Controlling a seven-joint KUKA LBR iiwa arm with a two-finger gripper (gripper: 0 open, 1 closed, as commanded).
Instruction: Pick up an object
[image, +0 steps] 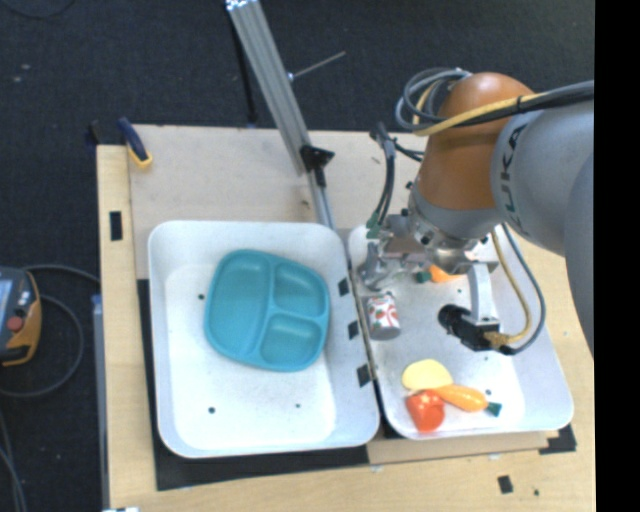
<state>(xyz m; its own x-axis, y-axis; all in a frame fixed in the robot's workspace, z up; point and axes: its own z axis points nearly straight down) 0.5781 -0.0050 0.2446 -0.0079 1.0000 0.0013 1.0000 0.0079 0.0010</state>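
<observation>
Can (382, 314) sits near right bin's (545, 385) left wall, fingers (372, 268) above.

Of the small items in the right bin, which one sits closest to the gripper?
The small silver-and-red can, lying just below the gripper by the bin's left wall. The yellow piece, red pepper and carrot cluster farther off, toward the near edge.

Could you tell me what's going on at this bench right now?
The grey arm's gripper is down in the right bin, close above a small silver and red object by the divider. A yellow piece, a red piece and an orange carrot-like piece lie nearer the front. The left bin holds a teal divided plate.
</observation>
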